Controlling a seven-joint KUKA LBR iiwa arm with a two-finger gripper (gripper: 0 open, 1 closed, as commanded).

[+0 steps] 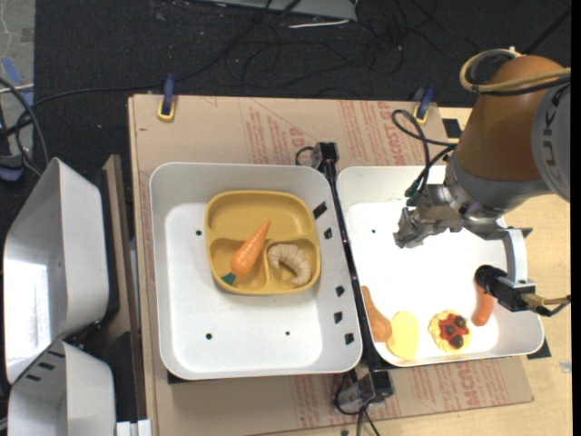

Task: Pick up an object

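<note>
In the left bin (182,243) lies a yellow divided plate (263,242) holding a toy carrot (251,248) and a pale shrimp-like piece (292,262). The right bin (436,271) holds, along its near edge, an orange drumstick-like piece (376,314), a yellow flat piece (404,332), a small pizza-like toy (450,329) and a red-orange sausage-like piece (484,306). My gripper (410,233) hangs over the upper middle of the right bin, above bare floor, well apart from those toys.
The bench is brown board (272,125) with clamps at the back. Cables run across the dark floor behind. Grey containers (54,243) stand at the far left. A black fitting (508,291) sits at the right bin's right rim.
</note>
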